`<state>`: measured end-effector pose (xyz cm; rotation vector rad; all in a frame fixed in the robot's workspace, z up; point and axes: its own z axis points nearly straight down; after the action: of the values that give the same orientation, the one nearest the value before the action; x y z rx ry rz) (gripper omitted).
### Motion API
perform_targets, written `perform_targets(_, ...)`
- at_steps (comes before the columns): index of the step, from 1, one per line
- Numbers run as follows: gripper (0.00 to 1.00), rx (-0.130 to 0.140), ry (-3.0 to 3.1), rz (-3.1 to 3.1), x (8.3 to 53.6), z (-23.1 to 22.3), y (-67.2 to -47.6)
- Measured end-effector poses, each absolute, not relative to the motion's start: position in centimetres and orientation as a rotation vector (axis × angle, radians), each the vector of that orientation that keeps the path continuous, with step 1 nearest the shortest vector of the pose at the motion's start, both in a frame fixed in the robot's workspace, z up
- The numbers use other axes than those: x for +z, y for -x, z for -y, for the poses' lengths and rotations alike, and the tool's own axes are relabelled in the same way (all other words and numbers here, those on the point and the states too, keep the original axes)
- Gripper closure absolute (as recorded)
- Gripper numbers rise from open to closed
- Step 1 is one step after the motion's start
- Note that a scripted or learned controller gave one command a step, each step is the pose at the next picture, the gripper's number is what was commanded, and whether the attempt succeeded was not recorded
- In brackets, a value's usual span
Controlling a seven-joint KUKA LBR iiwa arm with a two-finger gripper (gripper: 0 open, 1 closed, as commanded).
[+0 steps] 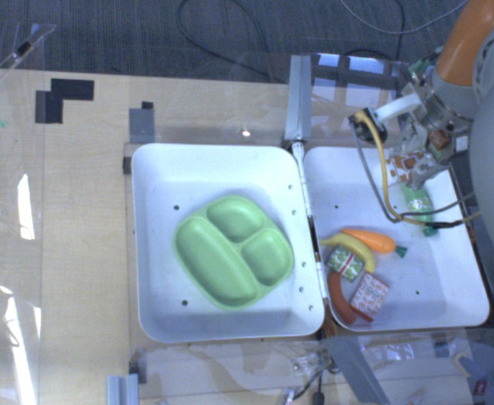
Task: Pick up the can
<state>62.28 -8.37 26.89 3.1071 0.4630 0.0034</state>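
Take the right bin (449,306) as your landmark. Your arm (483,32), grey with its orange band, comes in over the far right corner of that bin. The left bin (154,175) sits beside it, the two walls touching along the middle seam, and it holds a green divided plate (233,250) lying flat near its centre. Back over the right bin's far right part you find the gripper (417,160), pointing down, with yellow and dark cables looping below and to its left; you cannot tell from this view how it is set, because the hardware and cables clutter it. Just beneath it, against the bin's right wall, lies a small green packet (417,199). The can (346,261), small with a green, white and red label, lies on its side near the right bin's near left part, well apart from the gripper and towards you and to the left of it. A banana (348,245) and a carrot (370,240) touch it on the far side; a red sausage shape (340,304) and a small patterned box (370,294) lie just nearer you.
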Motion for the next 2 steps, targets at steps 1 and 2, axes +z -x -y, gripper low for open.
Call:
perform_targets(1, 1.00, 0.005, -3.126, -0.321, 25.6, 7.1, -64.6)
perform_targets(2, 1.00, 0.001, -3.126, -0.320, 25.1, 5.3, -60.5)
